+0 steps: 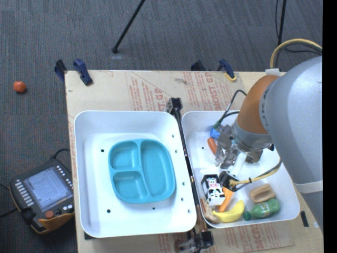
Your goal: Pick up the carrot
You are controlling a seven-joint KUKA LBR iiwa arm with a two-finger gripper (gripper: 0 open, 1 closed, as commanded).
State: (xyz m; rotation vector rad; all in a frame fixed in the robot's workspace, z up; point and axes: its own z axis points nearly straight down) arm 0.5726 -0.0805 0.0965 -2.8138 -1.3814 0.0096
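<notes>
An orange, pointed carrot (227, 200) lies near the front of the right bin (287, 181), wedged between a black-and-white carton (213, 188) and a banana (231, 213). My gripper (225, 161) hangs low over the middle of that bin, a little behind the carrot and apart from it. A second orange-red piece (212, 145) lies just left of the gripper, with a small blue thing (217, 133) behind it. The wrist hides what is directly beneath the gripper.
A green bottle (261, 210) and a brown bread-like piece (261, 193) sit at the right bin's front right. The left bin (87, 141) holds a blue divided plate (142, 171). Clamps (82, 70) grip the bench's back edge.
</notes>
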